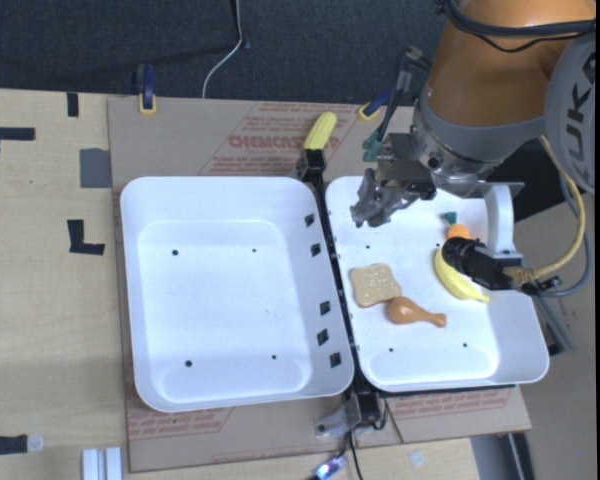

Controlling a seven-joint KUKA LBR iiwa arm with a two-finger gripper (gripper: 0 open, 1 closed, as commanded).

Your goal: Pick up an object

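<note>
The right bin (pixel 500 363) holds a tan slice of bread (pixel 376 284), a brown drumstick (pixel 415 314) just in front of it, and a yellow banana (pixel 458 278) near the right wall. An orange piece (pixel 460 233) and a small green bit (pixel 449 217) lie behind the banana. My gripper (pixel 373 211) hangs over the bin's back left part, above and behind the bread, with white bin floor visible beneath it. The big orange and grey arm (pixel 500 58) covers the bin's back right corner.
The left bin (pixel 220 298) sits beside the right one, and a black divider strip (pixel 327 268) runs between them. A yellow clamp (pixel 320 131) grips the cardboard behind the bins. A black cable and white bracket (pixel 500 238) hang from the arm by the banana.
</note>
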